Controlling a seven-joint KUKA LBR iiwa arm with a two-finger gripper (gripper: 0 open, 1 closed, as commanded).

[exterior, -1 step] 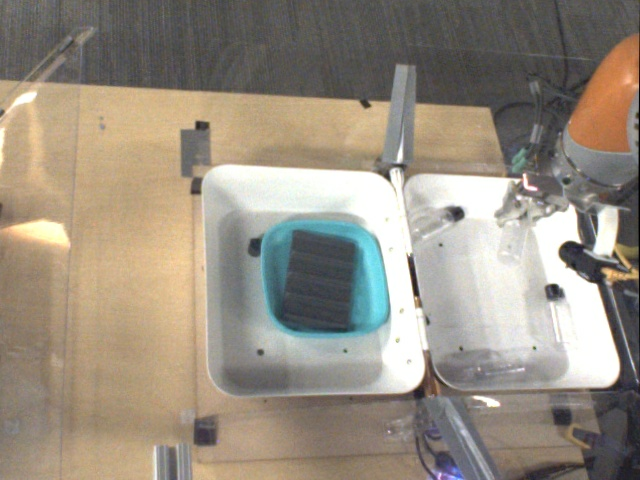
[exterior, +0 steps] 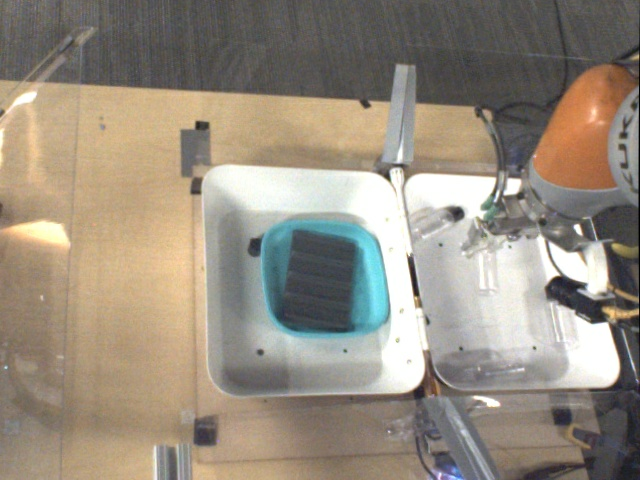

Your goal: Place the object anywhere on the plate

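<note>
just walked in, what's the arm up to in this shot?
The dark ridged block already lies on the teal plate in the left bin, so the placement looks done. The KUKA arm hangs over the right bin, with its gripper above that bin's upper part, well away from the plate. Nothing shows between its fingers.

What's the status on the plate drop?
End effector over right bin, finger state unclear. Dark ridged block lies on blue plate, left bin. Nothing in the way.
</note>
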